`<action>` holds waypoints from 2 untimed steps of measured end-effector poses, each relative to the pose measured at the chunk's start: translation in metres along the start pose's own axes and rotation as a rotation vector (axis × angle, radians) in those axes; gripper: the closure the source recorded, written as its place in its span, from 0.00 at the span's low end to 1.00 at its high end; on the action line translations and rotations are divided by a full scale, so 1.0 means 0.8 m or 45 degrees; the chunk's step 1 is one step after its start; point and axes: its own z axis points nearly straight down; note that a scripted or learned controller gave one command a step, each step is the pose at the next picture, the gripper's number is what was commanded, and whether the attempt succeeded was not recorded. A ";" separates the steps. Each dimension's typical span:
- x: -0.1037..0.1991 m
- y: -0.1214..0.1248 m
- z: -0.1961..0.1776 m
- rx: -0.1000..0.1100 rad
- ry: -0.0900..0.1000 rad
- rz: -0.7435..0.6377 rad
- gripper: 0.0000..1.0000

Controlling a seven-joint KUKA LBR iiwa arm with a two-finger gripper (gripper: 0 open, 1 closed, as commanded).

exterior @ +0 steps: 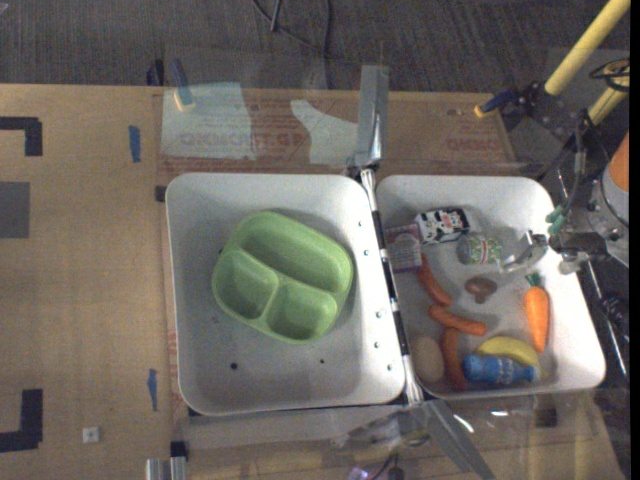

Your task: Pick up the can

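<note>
The can (479, 249), small, grey-green and lying on its side, rests in the upper middle of the right bin (520, 193). My gripper (526, 253) reaches in from the right edge and hovers just to the right of the can, close to it, above the carrot (538, 315). Nothing shows between the gripper and the can, and the can lies on the bin floor.
Around the can lie a black-and-white carton (442, 224), a purple box (404, 252), a brown piece (481, 288), three sausages (433, 283), a potato (428, 359), a banana (508, 348) and a blue bottle (497, 370). The left bin (200, 348) holds a green divided tray (282, 276).
</note>
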 end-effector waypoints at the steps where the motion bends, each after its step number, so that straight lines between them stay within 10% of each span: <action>1: 0.010 0.090 0.060 -0.004 -0.003 -0.027 0.00; 2: -0.028 0.115 0.186 -0.005 -0.001 -0.125 0.00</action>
